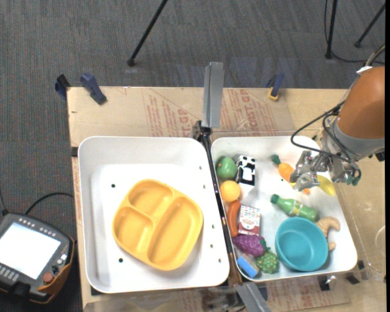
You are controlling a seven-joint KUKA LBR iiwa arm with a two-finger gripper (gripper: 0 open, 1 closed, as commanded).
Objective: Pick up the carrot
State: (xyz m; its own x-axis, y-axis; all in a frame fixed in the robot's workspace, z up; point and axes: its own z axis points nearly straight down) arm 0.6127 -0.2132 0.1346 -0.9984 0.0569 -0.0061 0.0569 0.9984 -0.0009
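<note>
The carrot [285, 170] is a short orange piece with a dark green top, lying in the right bin [283, 145] near its back middle. My gripper [308, 176] hangs just to the right of the carrot's orange end, low over the bin. Its metal parts overlap that end of the carrot, so I cannot make out whether it touches. A longer orange-red vegetable [234, 216] lies along the right bin's left wall.
Near the gripper are a yellow piece [327, 186], a green bottle [294, 207] and a teal bowl [301, 243]. Along the left wall sit a green fruit [226, 168], a black-and-white box [246, 169], a yellow fruit [230, 191], a carton [249, 220] and grapes [250, 244]. The left bin [104, 174] holds a yellow divided plate [157, 223].
</note>
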